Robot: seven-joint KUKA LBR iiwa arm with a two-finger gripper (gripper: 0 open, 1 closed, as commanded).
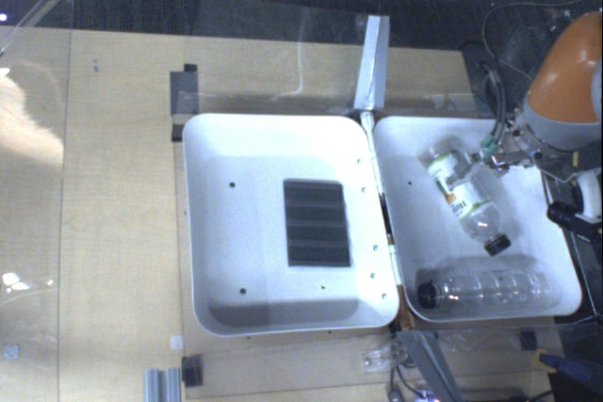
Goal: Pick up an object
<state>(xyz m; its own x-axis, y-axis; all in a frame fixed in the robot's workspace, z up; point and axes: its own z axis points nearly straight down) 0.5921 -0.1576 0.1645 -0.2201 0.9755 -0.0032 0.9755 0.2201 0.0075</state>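
In the right bin (pixel 407 202) lies a small clear bottle (pixel 464 193) with a white and green label and a black cap, slanting towards the front right. A larger clear ribbed bottle (pixel 485 289) with a black cap lies along that bin's front wall. A dark ridged rectangular block (pixel 317 222) rests flat in the middle of the left bin (pixel 217 202). My gripper (pixel 497 154) hangs low over the back of the right bin, just right of the small bottle's upper end. Nothing is visibly held in it.
The arm's grey wrist and orange band (pixel 568 80) lean in over the right bin's back right corner. A metal divider strip (pixel 371 71) rises behind the seam between the bins. Cables and dark brackets (pixel 575 212) crowd the right rim. A clear panel (pixel 38 155) stands at left.
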